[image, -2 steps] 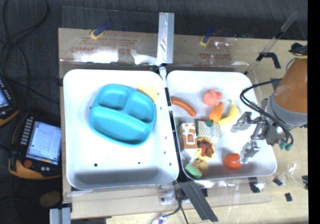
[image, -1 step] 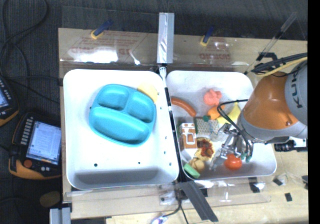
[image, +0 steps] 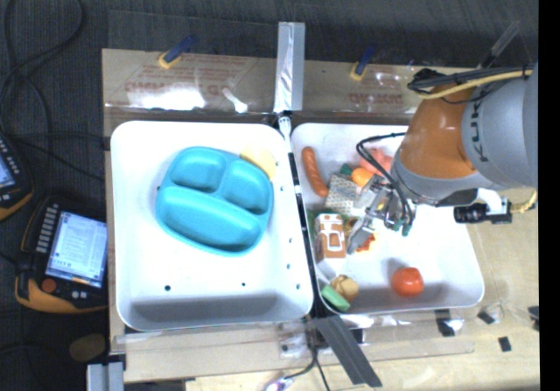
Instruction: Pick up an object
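My gripper hangs low over the middle of the right bin, pointing down and left from the grey arm with the orange band. Its tip is right beside an orange and white carton and a small orange piece. Just up and left lie a grey speckled packet and an orange and green toy. A long orange sausage rests by the bin's left wall. A red tomato sits near the front. Nothing shows as lifted.
A blue divided plate lies in the left bin, with a yellow piece at its far right corner. A green and tan toy sits in the right bin's front left corner. A handheld pendant lies left of the bench.
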You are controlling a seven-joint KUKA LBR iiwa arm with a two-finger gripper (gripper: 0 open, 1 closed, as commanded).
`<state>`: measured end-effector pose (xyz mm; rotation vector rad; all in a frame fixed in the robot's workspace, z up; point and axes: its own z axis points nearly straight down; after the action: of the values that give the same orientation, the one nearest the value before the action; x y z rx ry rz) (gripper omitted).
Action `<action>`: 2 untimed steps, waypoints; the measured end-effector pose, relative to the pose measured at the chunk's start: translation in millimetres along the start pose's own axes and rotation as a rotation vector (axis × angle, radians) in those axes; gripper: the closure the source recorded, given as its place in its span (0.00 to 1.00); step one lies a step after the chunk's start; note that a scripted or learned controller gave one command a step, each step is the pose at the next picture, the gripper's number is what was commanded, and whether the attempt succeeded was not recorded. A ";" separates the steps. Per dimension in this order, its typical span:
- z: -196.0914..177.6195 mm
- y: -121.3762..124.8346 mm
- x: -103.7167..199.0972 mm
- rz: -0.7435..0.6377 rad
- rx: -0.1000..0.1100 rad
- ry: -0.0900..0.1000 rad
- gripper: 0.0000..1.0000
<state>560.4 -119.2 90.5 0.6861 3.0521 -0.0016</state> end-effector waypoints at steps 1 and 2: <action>2.2 43.4 -70.3 0.662 0.005 -0.001 0.00; 1.7 -21.7 -65.3 0.717 0.006 -0.001 0.00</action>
<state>610.1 -166.8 89.6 1.7138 2.6186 -0.0035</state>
